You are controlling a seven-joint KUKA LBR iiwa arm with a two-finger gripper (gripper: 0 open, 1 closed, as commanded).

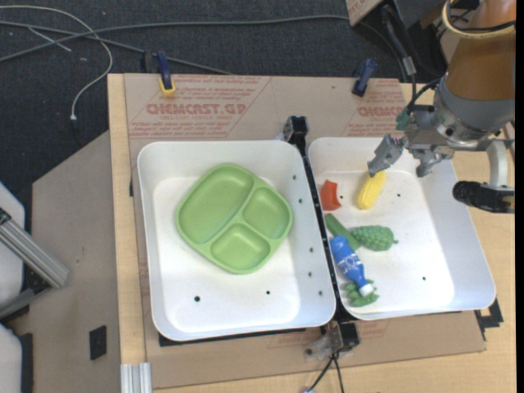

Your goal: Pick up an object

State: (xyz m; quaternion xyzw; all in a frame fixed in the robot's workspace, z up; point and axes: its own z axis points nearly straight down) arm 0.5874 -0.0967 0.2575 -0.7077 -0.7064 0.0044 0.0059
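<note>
My gripper (403, 164) hangs over the back of the right bin (446, 244), its two fingers spread open with nothing between them. A yellow corn cob (371, 191) lies just below and left of the left fingertip (379, 164). Left of the corn sits a small red block (330, 193). Nearer the front lie a green bumpy vegetable (374, 237), a blue bottle (347, 262) with a white cap, and another green leafy piece (361, 295).
The left bin (164, 219) holds a green divided plate (235, 217). A black clip (295, 128) stands at the back where the bins meet. Blue clamps (166, 78) (364, 77) pin the cardboard at the rear. The arm's orange band (485, 43) rises at right.
</note>
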